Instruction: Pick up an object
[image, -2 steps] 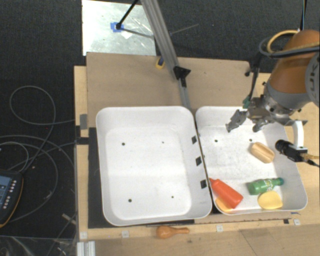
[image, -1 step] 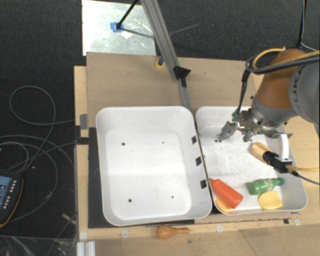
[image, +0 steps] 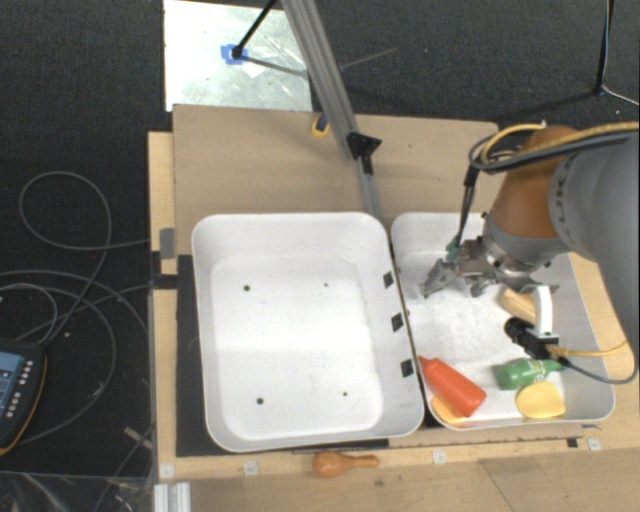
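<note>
On the bench (image: 270, 160) we see two white bins side by side: the left bin (image: 295, 330) and the right bin (image: 440, 240). Just outside the left bin's near edge, on the bench's front strip, lies a small tan pear-shaped object (image: 345, 462). In the right bin, we find an orange-red carrot-like object (image: 452, 385) against the near left corner, a green object (image: 522, 373) and a yellow object (image: 541, 401) along the near edge. The gripper (image: 455, 278) hangs over the right bin's middle, toward its far side, fingers spread apart with nothing between them. All three objects lie nearer the bin's front edge than the gripper, apart from it.
</note>
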